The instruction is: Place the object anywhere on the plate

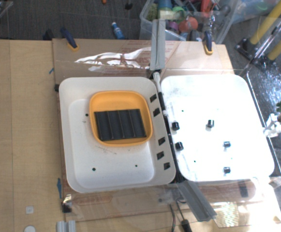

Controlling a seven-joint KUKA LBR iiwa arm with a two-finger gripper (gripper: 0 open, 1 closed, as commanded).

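The tabletop [14, 178], pale wood, runs under everything and carries the two bins side by side. The right bin [246, 129] is brightly lit, with a few small dark studs [210, 124] scattered on its floor. The left bin [77, 178] holds an orange plate [118, 98] in its upper half. A black ribbed slab [120, 124] lies flat on the plate, inside its rim and filling most of the well.

With the slab resting wholly on the plate, the placing step looks done. Whether the claw is released or clenched I cannot tell. The next move, by my reading, calls for little: keep the arm away from the left bin so that nothing nudges the slab off.
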